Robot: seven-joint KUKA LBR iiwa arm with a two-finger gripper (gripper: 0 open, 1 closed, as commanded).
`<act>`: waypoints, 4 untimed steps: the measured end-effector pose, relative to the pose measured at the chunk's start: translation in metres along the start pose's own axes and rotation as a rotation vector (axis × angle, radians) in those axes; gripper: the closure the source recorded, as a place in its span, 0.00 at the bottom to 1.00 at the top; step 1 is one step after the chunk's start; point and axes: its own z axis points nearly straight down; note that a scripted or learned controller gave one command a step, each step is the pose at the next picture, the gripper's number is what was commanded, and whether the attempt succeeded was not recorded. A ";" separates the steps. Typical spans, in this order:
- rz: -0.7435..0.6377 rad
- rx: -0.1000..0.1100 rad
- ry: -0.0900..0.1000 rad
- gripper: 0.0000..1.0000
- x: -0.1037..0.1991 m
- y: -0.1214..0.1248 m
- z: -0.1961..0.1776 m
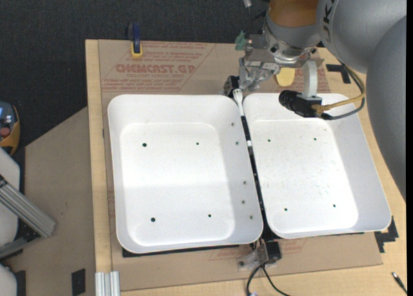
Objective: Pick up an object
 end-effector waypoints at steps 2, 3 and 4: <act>0.008 -0.008 -0.003 1.00 -0.044 -0.019 -0.086; -0.001 0.006 0.000 1.00 0.032 -0.006 -0.023; 0.006 -0.005 -0.001 1.00 0.020 -0.024 -0.064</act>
